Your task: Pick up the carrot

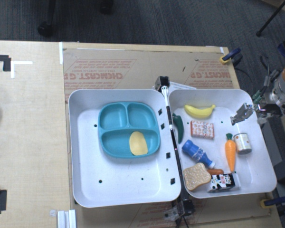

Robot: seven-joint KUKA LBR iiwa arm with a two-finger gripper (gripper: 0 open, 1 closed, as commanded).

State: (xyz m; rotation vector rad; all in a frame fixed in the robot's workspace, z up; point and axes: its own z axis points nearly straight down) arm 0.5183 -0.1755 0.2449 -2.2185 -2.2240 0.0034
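Now | gripper (241, 113) over right bin's (266, 163) far-right edge, grip state unclear | carrot (230, 155) lies apart, near

bins (85, 184): glossy white plastic | tray (109, 118): smooth teal plastic | bench (28, 141): matt wood

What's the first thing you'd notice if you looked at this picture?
Probably the big blue plate in the left bin, with a yellow lump in its front section. Next, the right bin full of toy food: a banana at the back and an orange carrot beside a small can. The tool hovers at that bin's right edge.
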